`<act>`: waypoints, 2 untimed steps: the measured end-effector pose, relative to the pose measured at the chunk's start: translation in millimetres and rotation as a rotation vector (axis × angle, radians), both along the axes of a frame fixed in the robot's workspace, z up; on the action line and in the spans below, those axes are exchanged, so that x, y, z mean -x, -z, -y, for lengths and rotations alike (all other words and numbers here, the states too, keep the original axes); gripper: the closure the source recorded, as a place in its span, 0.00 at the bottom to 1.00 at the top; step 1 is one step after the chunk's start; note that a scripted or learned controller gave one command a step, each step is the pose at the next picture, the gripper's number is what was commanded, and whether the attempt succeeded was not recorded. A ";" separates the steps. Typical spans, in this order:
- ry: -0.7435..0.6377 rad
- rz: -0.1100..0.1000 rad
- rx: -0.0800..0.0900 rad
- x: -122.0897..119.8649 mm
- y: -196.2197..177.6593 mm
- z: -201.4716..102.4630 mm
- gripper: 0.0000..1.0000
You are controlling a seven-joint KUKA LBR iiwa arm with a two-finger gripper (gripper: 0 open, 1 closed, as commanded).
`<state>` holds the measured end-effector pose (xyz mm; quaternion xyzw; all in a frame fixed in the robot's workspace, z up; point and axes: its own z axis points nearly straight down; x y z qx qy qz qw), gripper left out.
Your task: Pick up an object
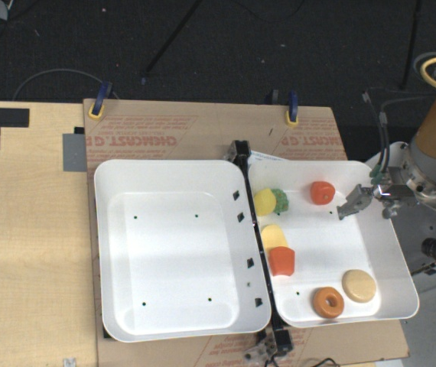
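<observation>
So here's what you're working with: the gripper (349, 208) sits over the right bin (382, 243), toward its far right side, hanging off the wrist that comes in from the right edge. It's carrying nothing, no object sits between the fingers. Whether they're spread or pinched together I honestly can't tell, the tip is just a small grey shape at this angle.

The thing that matters for your next move: the closest object is the red tomato-looking piece (322, 193), which lies just to the left of the gripper tip and a touch farther back. It's near but not touching. My guess is that's your easiest target, a short shift left and back, then down.

It's small, roundish and bright red, sitting alone on bare white bin floor, with no clear long axis, so approach angle probably won't matter much.

Everything else is further off:
- the yellow and green piece (270, 201) against the divider on the left side of that bin
- the yellow and red-orange block (278, 251) nearer, also by the divider
- the orange ring (328, 302) and the tan disc (359, 286), side by side at the near right corner

The left bin (172, 312) has no objects in it.
</observation>
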<state>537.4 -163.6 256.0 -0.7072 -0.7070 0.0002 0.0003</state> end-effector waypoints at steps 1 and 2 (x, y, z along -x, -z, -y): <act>0.001 -0.004 0.000 -49.3 50.4 44.4 0.00; -0.001 -0.009 -0.003 -88.1 173.4 48.3 0.00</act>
